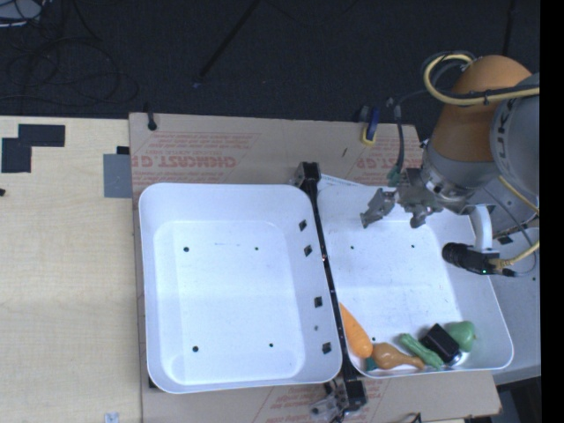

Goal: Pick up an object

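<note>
Crowded into the near corner of the right bin (493, 320) lie an orange carrot (354, 330), green toys (421, 349) and a black block (440, 342); the carrot looks light, stiff and smooth, best pinched across its middle. Well apart, the gripper (398, 208) hangs spread and empty above the far end.

the arm (515, 139) in the right of the frame has a smooth grey shell, topped by a broad, rounded orange band (471, 117). a pale yellow cable (438, 70) loops over the top of the band, and thinner dark wires run down its left side. below the band sits a darker grey metal wrist. the gripper (398, 210) is dull grey metal. a black cylinder (465, 256) sticks out lower down, beside a white bracket.
</note>
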Available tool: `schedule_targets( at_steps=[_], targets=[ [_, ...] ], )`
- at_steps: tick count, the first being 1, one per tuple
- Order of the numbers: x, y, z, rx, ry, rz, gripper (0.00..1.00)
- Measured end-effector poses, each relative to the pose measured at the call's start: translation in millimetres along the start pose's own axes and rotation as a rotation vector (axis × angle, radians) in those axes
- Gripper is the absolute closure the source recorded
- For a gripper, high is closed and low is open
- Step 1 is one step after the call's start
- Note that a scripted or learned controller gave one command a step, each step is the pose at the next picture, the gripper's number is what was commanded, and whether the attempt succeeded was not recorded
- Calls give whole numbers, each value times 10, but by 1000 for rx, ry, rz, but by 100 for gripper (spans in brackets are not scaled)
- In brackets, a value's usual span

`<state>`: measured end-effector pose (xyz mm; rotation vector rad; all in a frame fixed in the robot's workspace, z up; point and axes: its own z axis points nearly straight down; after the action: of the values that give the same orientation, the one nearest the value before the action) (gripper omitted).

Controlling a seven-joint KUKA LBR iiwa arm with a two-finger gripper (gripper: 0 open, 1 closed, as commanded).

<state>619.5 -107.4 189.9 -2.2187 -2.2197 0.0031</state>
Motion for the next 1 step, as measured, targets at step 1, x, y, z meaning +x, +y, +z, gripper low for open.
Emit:
schedule_targets(
  at_steps=[1],
  targets=[
    [-556, 260, -1274, -16, -7, 3, 0]
  ],
)
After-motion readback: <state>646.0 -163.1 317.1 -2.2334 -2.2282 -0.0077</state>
